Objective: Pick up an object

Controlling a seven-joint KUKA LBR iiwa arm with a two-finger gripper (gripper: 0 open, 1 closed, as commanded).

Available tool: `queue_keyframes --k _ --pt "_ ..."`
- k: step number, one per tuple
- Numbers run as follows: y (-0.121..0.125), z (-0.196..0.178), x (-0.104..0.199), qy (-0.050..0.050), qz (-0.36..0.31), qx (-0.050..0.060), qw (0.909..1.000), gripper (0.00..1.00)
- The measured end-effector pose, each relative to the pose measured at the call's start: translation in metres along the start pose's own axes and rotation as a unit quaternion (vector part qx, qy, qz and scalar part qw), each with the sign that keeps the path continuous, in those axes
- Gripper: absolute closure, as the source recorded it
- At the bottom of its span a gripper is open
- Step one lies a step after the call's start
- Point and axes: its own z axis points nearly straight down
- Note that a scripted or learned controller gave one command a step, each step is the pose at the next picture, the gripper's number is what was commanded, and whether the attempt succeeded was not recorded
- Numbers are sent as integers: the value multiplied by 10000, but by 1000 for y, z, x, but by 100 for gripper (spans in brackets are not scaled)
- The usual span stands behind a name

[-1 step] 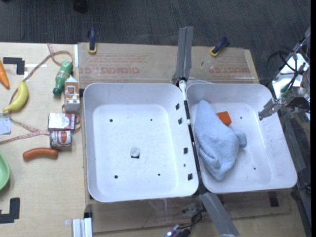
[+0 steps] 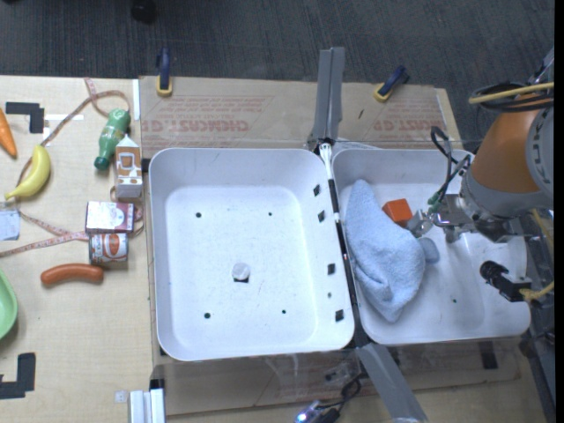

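Note:
In the right bin [image 2: 467, 311] a light blue towel [image 2: 379, 254] lies crumpled against the left wall. An orange block [image 2: 397, 211] sits just behind it, partly tucked under its edge. The gripper [image 2: 429, 227] hangs low in this bin, right beside the orange block and at the towel's right edge. The grey arm with its orange band [image 2: 507, 152] reaches in from the right above it. A small pale round object [image 2: 241, 272] lies alone on the floor of the left bin [image 2: 176, 236].
On the bench to the left of the bins lie a banana [image 2: 31, 173], a green bottle [image 2: 111, 136], a small carton [image 2: 128, 173], a can [image 2: 109, 247] and a sausage [image 2: 72, 275]. Clamps [image 2: 163, 70] hold the cardboard behind the bins.

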Motion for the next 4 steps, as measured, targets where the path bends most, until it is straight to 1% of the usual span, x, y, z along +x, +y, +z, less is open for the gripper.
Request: queue_keyframes --k 1,2,3,4 --pt "43 -1 20 -3 -1030 -3 9947 0" --pt "93 -1 61 -5 -1164 -8 9932 0" --pt "93 -10 61 -17 -1179 -8 9930 100" --pt "94 -162 101 -8 -1604 2 9871 100"
